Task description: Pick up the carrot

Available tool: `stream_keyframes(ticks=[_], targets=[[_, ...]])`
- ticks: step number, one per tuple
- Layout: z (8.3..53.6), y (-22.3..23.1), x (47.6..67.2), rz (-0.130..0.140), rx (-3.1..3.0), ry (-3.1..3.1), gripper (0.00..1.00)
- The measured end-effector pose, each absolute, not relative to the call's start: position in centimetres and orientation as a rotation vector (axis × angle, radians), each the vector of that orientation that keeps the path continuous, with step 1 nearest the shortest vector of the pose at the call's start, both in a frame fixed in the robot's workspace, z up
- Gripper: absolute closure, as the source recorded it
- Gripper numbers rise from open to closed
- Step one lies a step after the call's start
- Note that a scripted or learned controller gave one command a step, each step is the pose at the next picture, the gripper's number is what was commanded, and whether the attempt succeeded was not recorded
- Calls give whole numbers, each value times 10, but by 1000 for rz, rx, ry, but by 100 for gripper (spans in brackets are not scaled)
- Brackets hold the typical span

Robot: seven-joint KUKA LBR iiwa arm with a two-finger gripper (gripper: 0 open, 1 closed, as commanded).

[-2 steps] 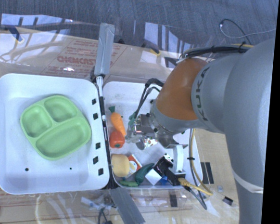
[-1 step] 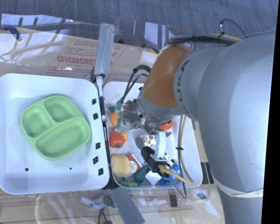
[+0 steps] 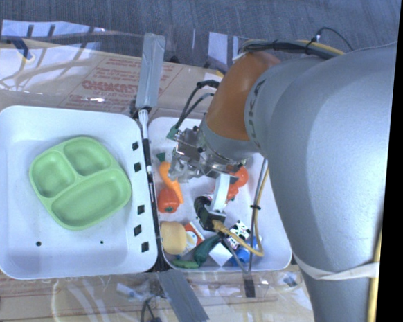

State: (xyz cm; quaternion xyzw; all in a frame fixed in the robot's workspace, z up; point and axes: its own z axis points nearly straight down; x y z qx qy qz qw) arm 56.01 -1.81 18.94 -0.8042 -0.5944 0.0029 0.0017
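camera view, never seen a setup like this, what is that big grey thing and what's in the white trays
The big grey shape is a robot arm with an orange band above its wrist. It reaches in from the right, and the single camera looks down on the bench at a slant.

Two shallow white bins sit side by side. The left bin holds a green divided plate. The right bin holds a jumble of small toys: an orange carrot near its left wall, a yellowish piece below it, and mixed items toward the front that are too cluttered to name.

The gripper at the arm's end hangs low over the right bin, just above the carrot. Its tips are hard to make out, so nothing can be said to be held.
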Motion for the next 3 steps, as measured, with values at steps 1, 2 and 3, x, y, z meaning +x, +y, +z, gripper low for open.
stream_keyframes(ticks=[1,2,3], targets=[[188,-11,540,15,-2588,-1768,0],[189,-29,555,12,-2860,-1291,0],[196,-27,553,26,-2849,-1303,100]])
